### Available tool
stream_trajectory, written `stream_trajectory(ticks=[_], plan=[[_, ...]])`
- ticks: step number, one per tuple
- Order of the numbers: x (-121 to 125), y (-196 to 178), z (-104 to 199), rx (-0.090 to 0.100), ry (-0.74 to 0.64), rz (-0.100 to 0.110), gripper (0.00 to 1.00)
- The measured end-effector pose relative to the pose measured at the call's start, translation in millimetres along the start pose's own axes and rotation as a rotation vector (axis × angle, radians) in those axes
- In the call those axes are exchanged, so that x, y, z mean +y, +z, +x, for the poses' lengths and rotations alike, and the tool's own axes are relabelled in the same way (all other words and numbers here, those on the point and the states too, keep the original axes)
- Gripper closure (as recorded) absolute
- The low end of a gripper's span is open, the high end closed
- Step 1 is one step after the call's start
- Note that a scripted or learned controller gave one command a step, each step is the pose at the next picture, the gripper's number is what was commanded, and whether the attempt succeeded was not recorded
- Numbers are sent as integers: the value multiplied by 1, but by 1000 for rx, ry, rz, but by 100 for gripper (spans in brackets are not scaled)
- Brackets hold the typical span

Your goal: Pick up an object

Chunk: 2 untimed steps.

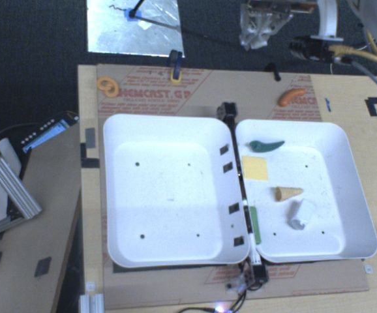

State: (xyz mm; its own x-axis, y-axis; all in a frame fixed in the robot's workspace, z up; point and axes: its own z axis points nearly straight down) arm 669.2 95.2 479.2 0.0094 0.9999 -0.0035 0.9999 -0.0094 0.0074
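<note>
The right bin [345, 175] holds several small things: a dark green curved piece [265, 146], a yellow square [254, 169], a tan cone [287, 192], a pale grey lump [296, 215] and a green strip [254, 225] along the left wall. My gripper [261, 26] hangs high above the bench at the top of the view, beyond the far edge of the bins and well away from all of them. Nothing shows between its fingers.
The left bin [169, 188] sits beside the right one, joined by a black divider [231, 168]. On the cardboard behind the bins lie an orange sausage-shaped toy [291, 97], a pretzel-like ring [107, 87] and a yellow-blue clamp [175, 67]. Cables [364, 51] trail at top right.
</note>
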Motion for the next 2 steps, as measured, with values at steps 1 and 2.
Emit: stream_trajectory(ticks=[1,2], plan=[[0,-34,-99,1,-1,1,100],[-54,48,-216,2,1,14,100]])
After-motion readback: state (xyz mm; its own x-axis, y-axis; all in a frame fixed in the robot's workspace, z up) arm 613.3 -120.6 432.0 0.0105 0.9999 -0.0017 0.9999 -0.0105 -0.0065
